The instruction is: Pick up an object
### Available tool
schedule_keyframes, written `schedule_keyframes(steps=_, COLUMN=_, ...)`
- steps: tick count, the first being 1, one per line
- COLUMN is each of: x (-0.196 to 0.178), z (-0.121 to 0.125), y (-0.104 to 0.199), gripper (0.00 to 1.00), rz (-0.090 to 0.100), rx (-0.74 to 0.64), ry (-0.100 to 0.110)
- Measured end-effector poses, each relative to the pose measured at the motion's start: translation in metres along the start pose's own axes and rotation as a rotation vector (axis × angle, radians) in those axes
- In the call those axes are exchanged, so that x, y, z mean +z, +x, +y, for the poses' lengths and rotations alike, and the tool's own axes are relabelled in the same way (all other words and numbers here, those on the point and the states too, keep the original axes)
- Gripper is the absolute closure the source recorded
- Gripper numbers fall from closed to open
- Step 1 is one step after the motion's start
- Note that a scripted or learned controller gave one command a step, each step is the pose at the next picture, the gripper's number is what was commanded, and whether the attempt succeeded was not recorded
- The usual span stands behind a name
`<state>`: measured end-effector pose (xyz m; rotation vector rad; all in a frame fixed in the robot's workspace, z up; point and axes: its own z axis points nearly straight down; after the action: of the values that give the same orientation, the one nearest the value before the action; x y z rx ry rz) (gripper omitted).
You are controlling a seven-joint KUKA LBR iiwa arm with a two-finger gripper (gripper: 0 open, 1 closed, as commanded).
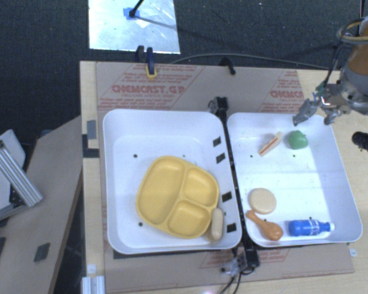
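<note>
Two white bins sit side by side on the bench. My gripper (317, 111) hangs open and empty just above the green object (297, 140), which lies near the right bin's (349, 182) far wall. I should centre over it, then descend straight and close.

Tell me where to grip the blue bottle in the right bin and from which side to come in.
Probably grip the blue bottle across its blue body, near the middle, coming straight down from above. It lies on its side along the near wall of the right bin, white cap end pointing right, so the fingers should close across its narrow width, with one finger going between bottle and wall.
</note>
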<state>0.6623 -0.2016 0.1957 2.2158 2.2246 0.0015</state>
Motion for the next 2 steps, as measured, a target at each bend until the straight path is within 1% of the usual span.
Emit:
schedule_keyframes(steps=1, x=0.061, z=-0.004, y=0.002, gripper=0.00, rz=0.001, rx=0.001, ry=0.004)
schedule_keyframes(steps=2, x=0.112, z=-0.003, y=0.002, gripper=0.00, rz=-0.001, rx=-0.002, ry=0.000)
